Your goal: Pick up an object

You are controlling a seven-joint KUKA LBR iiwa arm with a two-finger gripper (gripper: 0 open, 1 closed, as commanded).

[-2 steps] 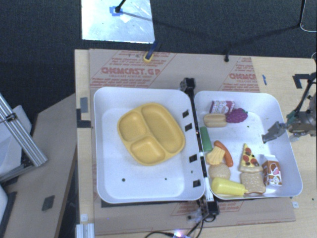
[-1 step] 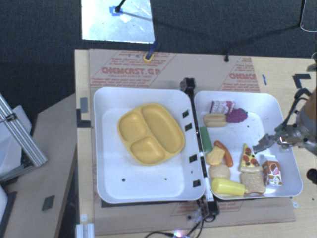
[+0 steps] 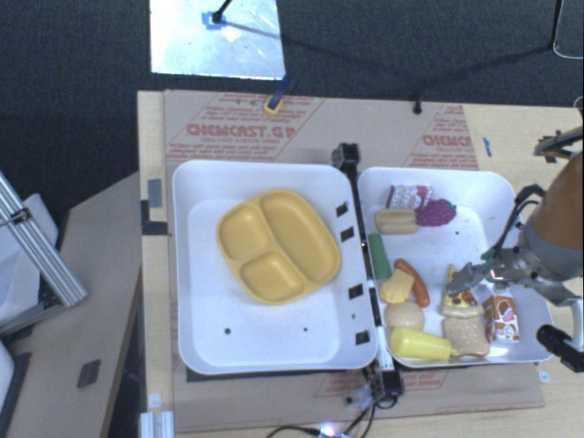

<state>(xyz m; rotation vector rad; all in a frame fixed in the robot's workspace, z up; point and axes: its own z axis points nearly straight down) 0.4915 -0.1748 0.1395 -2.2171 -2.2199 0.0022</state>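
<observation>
in the camera view, two white bins sit side by side. the left bin (image 3: 196, 272) has a yellow plate (image 3: 278, 245) with three parts in it. the right bin (image 3: 497, 185) is full of toy food. the arm (image 3: 557, 235) comes in from the right of this bin.

the gripper (image 3: 465, 281) hangs low over the right bin, on the side away from the yellow plate. its tips are right at the top of a small toy stack (image 3: 463, 304) that looks like a sandwich. it is too blurry to know how the claw is set, so i cannot tell, and i see nothing held in it.

the toy stack is the thing it most likely wants. a slice of bread (image 3: 465, 336) lies just below it. a little box (image 3: 503, 319) is just beside it, farther from the yellow plate. a red sausage (image 3: 412, 281) and a yellow corn (image 3: 422, 343) are on the side toward the yellow plate.

what could go wrong? the toys are packed very close. the claw could bump the little box or the bread and push them. the stack is lumpy, so it could slip out or tip over. the claw could also grab two toys at once.
</observation>
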